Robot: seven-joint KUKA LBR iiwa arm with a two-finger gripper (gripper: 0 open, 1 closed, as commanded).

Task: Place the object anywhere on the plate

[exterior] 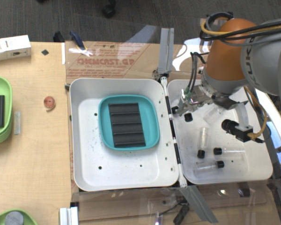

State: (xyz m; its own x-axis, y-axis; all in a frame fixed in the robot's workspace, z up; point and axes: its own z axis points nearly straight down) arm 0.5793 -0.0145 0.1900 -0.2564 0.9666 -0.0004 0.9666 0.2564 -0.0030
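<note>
1. We see a wood bench w/ two white bins; left bin holds a teal plate carrying a dark ribbed block.
2. Task objs: clear vials w/ black caps lie loose in the right bin, near side.
3. Arm sits over the right bin's far-left part; gripper state: can't tell.

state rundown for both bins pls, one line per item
teal plate: flat in the left bin, carrying a dark ribbed block, no vial on it
dark ribbed block: lying on the plate
left bin: holds the plate
right bin: holds the vials
clear vials: lying on their sides, black caps on, loose in the right bin
arm: above the right bin's far end
</note>
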